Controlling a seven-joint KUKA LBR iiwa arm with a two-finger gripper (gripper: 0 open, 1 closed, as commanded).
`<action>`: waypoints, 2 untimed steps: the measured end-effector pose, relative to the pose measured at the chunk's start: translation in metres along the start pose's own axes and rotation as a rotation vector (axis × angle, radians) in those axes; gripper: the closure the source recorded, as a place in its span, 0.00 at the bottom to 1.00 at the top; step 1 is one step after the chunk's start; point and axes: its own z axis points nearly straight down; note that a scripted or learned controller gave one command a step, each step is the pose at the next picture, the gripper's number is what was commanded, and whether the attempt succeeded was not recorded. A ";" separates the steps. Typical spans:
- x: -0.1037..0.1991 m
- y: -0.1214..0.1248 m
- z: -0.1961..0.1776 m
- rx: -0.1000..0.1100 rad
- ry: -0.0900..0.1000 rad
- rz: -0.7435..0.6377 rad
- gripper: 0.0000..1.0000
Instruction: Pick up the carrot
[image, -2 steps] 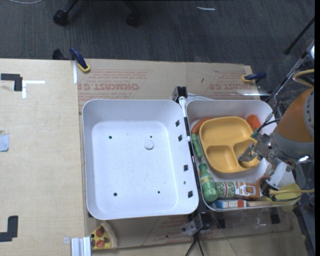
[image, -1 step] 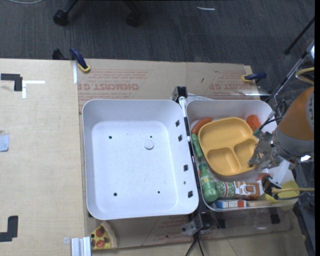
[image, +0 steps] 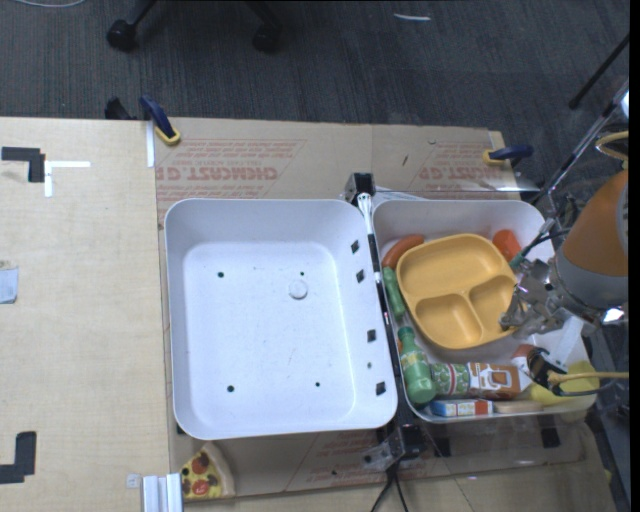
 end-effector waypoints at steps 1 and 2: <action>0.000 0.000 0.000 0.001 0.000 -0.001 0.00; 0.002 -0.003 0.017 0.000 0.001 0.062 0.00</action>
